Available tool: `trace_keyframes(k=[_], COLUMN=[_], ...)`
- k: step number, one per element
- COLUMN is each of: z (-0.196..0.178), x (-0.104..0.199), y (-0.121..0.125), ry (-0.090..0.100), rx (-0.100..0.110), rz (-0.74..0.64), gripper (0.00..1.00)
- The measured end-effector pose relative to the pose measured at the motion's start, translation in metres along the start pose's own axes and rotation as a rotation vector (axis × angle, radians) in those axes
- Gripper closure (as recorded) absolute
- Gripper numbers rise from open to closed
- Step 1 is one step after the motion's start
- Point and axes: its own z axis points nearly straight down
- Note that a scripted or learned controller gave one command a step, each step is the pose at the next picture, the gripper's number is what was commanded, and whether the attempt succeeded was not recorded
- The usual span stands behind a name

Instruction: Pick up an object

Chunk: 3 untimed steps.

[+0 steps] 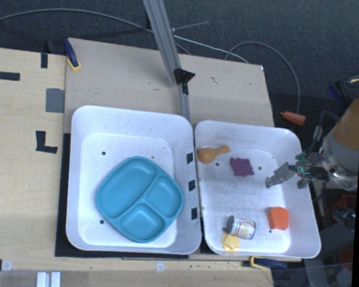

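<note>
Gripper (287, 177) low over right side of right bin (260, 131); released or clenched: cannot tell. Just to its left, purple lump (241, 167); farther left, near dividing wall, orange-yellow gourd-shaped toy (213, 153). Toward front wall, orange block (278, 218), well apart from small can (241, 227) lying touching yellow piece (231, 242). Blue sectioned plate (140, 198) in left bin (80, 163), on bench (128, 81).

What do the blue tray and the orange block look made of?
Blue tray: likely moulded plastic, with a smooth even colour, soft sheen and three rounded compartments. Orange block: matte, uniform colour, squared edges; could be foam, painted wood or plastic, too small to tell.
</note>
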Motion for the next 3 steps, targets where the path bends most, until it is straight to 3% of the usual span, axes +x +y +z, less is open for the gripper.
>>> trace_keyframes(k=[1,3], z=[0.000,0.091], x=[0.000,-0.007], y=[0.000,-0.001], ry=[0.000,0.000], rx=[0.000,0.005], rz=[0.000,0.002], gripper=[0.00,0.00])
